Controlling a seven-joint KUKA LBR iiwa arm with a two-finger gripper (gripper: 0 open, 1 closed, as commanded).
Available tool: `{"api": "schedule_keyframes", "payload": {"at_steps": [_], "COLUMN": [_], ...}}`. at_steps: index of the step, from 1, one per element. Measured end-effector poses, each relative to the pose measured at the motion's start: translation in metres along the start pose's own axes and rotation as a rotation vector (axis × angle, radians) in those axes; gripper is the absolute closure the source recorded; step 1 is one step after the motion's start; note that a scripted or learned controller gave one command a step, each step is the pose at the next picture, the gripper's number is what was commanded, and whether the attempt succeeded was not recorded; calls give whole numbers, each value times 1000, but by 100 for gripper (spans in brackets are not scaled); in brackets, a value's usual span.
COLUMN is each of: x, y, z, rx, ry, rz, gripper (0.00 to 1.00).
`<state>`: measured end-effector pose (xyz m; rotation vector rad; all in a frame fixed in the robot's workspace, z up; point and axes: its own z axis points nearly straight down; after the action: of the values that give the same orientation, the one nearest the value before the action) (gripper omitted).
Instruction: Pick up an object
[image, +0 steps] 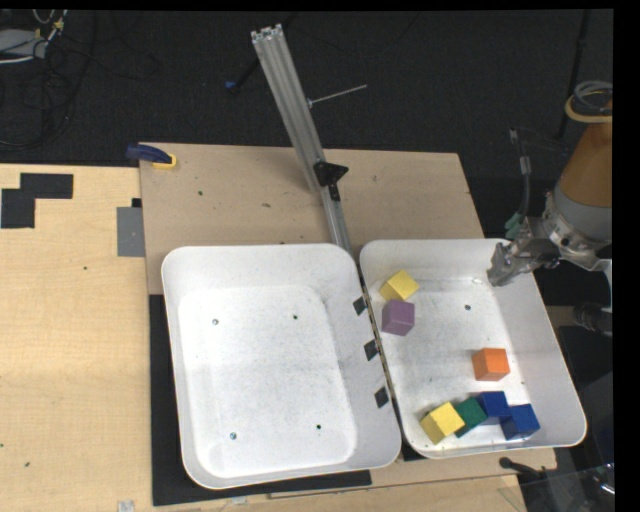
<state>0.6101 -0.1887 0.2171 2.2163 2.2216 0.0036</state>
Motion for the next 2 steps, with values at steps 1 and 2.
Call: {"api": "schedule_keyframes", "payload": {"at_steps": [1,2], "x": [-1,53], "y": [1,-10], "z": [-45,-33], "rx": [1,9], "ry": [0,4], "rz": [1,-2], "gripper": [100,100]}}
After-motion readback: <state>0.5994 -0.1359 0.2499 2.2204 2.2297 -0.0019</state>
